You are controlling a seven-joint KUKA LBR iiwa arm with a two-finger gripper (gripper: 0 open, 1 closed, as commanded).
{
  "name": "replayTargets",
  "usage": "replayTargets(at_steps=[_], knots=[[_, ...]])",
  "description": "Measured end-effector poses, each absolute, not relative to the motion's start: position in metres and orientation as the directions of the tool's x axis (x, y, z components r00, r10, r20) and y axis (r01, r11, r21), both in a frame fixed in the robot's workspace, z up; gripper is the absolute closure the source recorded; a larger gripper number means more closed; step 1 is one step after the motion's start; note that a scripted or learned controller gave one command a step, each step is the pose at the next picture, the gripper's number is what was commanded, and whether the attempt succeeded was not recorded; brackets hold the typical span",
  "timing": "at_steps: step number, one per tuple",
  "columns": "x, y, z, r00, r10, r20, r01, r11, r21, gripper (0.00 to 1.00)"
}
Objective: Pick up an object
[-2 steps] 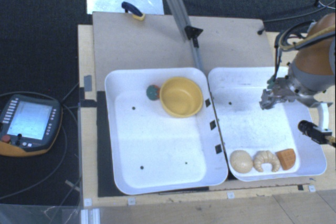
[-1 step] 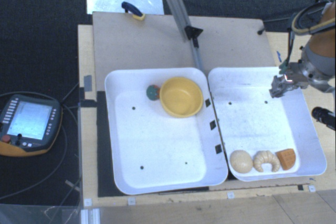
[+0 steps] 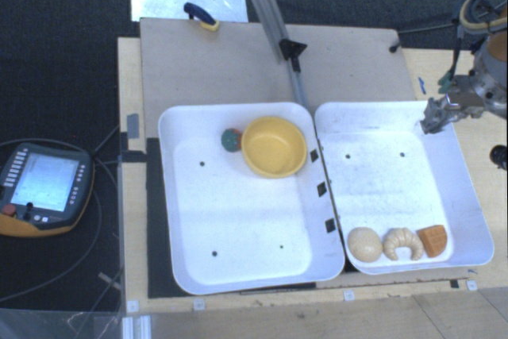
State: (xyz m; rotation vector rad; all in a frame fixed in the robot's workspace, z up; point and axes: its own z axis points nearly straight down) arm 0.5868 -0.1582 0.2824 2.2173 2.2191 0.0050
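My gripper [image 3: 434, 121] hangs over the far right rim of the right bin [image 3: 381, 171], with nothing seen between its fingers. Along that bin's near edge lie three food-like items in a row: a pale egg-shaped roll [image 3: 365, 244], a croissant [image 3: 403, 243] and an orange-brown wedge [image 3: 433, 240]. In the left bin [image 3: 238, 250] a yellow bowl [image 3: 274, 146] sits at the far right, with a small green and red ball [image 3: 231, 140] touching its left side.
A metal pole [image 3: 266, 0] slants across the board behind the bins. A clamp with a yellow tip [image 3: 201, 15] lies at the board's far left. A teach pendant [image 3: 44, 186] rests on the floor to the left.
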Motion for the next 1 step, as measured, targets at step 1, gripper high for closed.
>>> replayTargets(at_steps=[1], knots=[[0.5783, -0.1045, 0.2688, -0.004, 1.000, 0.001, 1.000, 0.004, 0.000, 1.00]])
